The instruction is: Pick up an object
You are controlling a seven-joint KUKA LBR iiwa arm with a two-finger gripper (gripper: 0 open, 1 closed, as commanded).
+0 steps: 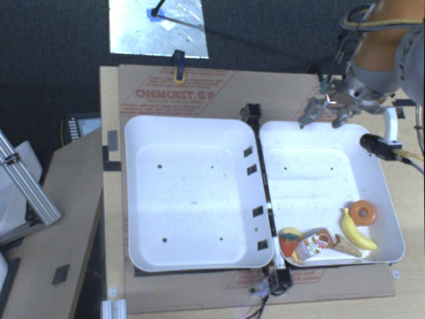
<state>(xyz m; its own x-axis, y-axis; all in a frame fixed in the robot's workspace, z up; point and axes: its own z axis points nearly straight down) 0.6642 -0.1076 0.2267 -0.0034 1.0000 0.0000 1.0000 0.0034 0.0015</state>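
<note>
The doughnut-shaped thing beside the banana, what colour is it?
Orange, with a dark centre hole: the ring shows best in the camera view, right bin.

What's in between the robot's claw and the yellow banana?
Just bare white bin floor. In the camera view the gripper hovers at the right bin's far edge, and the banana lies in its near corner beside an orange donut.

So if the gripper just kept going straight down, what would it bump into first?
Probably the back rim of the right bin or the bare floor just inside it; depth is hard to judge. The gripper hangs far from the toys.
</note>
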